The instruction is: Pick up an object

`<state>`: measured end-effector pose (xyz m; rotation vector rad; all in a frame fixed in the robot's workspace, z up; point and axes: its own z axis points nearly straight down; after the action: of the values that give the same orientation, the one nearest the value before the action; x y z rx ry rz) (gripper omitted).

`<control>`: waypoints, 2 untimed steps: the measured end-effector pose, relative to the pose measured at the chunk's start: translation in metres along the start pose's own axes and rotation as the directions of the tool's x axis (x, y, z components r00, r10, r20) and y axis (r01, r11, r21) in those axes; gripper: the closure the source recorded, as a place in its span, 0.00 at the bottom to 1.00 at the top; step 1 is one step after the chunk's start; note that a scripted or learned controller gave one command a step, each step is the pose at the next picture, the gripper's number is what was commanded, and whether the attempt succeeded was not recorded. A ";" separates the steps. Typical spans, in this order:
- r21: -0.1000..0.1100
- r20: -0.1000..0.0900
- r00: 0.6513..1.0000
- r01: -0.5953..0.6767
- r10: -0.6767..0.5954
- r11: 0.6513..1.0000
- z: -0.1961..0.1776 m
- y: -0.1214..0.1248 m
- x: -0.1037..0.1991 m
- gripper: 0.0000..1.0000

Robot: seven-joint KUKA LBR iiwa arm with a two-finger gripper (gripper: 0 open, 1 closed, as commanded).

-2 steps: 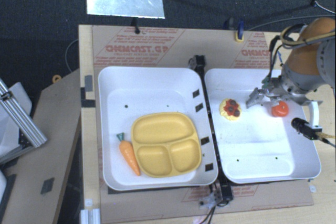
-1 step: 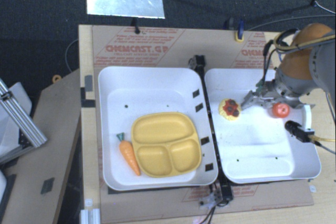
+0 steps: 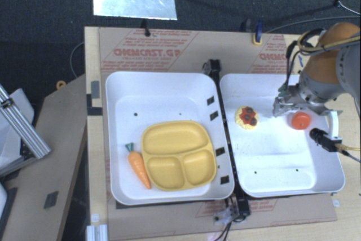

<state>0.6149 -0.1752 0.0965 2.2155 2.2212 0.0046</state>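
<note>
- Far left, the left bin [image 3: 161, 96] carries a toy carrot [image 3: 138, 167] towards its near-left corner, leaf end pointing to the far edge, lying right against the yellow divided plate [image 3: 178, 154].
- That plate fills the near half of the left bin, and all three of its compartments look bare.
- Across the divider, the right bin [image 3: 271, 169] has a small round yellow toy with red and dark spots on top [image 3: 246, 117], close to its left wall and towards the far edge.
- Now the gripper [image 3: 290, 108]: it is low over the far-right part of the right bin, and I cannot tell from this angle whether it is wide or narrow, or whether it has anything.
- Just beside it, on the near-right side, sits the round orange-red toy [image 3: 300, 120], the likeliest target, resting on the bin floor near the right wall.
- The grey arm [image 3: 333, 62] comes in over the far-right corner.
- Risks, as I judge them: the toy looks round, so a closing off its centre could roll it against the right wall; the gripper seems offset towards the toy's left, so it may close on air; and the wall nearby leaves little room to come down cleanly.
</note>
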 end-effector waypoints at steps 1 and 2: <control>-0.001 0.000 1.000 0.004 -0.004 1.000 -0.049 0.005 0.009 1.00; -0.001 0.001 1.000 0.004 -0.004 1.000 -0.097 0.014 0.004 1.00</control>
<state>0.6279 -0.1714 0.1936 2.2102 2.2243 0.0050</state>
